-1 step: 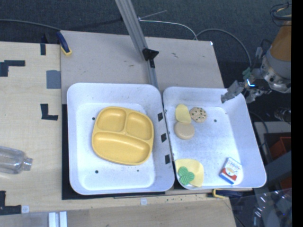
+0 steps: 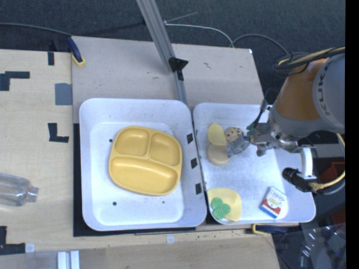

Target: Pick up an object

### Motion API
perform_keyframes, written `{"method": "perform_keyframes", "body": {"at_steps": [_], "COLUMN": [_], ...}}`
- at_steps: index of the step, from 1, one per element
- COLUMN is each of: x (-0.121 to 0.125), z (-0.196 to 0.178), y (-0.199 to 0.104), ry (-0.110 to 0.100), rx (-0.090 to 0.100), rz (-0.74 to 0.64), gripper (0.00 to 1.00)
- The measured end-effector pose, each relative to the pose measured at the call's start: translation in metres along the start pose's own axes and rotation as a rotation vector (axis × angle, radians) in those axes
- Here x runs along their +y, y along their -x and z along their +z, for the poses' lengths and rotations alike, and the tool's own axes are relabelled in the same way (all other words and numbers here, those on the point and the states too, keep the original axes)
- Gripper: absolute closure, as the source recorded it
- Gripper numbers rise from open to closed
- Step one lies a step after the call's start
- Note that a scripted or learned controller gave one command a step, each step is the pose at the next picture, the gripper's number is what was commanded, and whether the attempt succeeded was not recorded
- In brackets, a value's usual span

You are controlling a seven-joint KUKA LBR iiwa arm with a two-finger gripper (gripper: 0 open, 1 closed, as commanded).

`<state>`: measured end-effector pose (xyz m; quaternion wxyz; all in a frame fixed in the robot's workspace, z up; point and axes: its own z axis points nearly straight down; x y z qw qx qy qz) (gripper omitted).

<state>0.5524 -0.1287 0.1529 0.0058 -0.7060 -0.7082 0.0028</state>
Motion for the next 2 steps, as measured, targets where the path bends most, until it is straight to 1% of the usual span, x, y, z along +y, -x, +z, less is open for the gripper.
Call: {"method": "perform_keyframes", "body": {"at_steps": [1,2], "x": [-0.022,-0.06], "z": [-0.036,-0.034], "y": [-0.1,-0.187], "ry": [0.011,0.007], "rx": [0.0,-0.001], "rz": [-0.006,-0.005], "gripper": [0.0,0.0]}}
